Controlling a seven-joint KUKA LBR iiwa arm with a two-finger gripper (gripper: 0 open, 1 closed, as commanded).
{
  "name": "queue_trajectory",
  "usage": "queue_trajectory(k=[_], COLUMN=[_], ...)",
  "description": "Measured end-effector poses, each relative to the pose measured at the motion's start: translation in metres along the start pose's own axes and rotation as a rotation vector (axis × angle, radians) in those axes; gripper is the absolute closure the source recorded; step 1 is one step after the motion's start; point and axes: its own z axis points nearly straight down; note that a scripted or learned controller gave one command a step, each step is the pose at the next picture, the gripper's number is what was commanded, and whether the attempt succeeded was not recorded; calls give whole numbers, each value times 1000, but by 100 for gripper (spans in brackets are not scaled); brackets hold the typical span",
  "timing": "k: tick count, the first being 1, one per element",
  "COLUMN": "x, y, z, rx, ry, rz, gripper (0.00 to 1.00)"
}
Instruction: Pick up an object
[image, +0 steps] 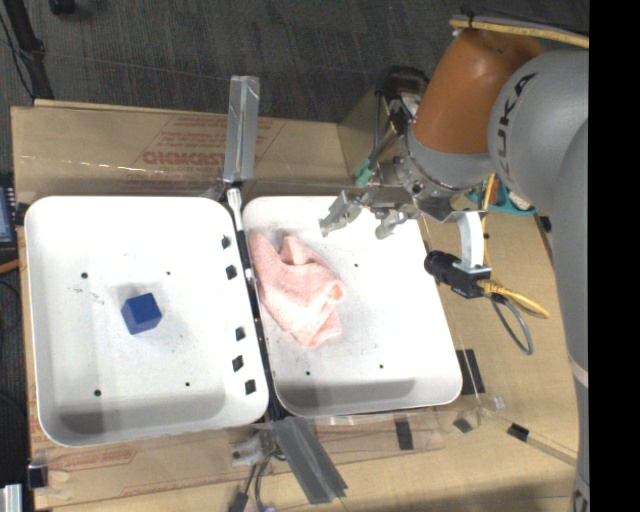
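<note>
Pink cloth (297, 288) lies crumpled in the right bin (420, 340), against its 9 o'clock wall, nothing gripping it. Gripper (361, 221) hangs at roughly 1 o'clock from the cloth, over the bin's far edge, fingers spread apart, nothing between them. Blue cube (141, 312) sits in the left bin (60, 260), near centre.

left bin (60, 300): white, shallow
right bin (420, 330): white, beside it
worktop (300, 145): brown cardboard with red print
</note>
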Motion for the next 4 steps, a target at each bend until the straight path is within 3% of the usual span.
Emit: queue_trajectory(k=[1,2,3,4], x=[-40,-37,-37,17], y=[4,7,7,29], z=[80,186,179,89], rx=[0,-9,-3,-3], ry=[1,1,3,0], rz=[-46,-145,-149,-235], gripper=[0,0,100,100])
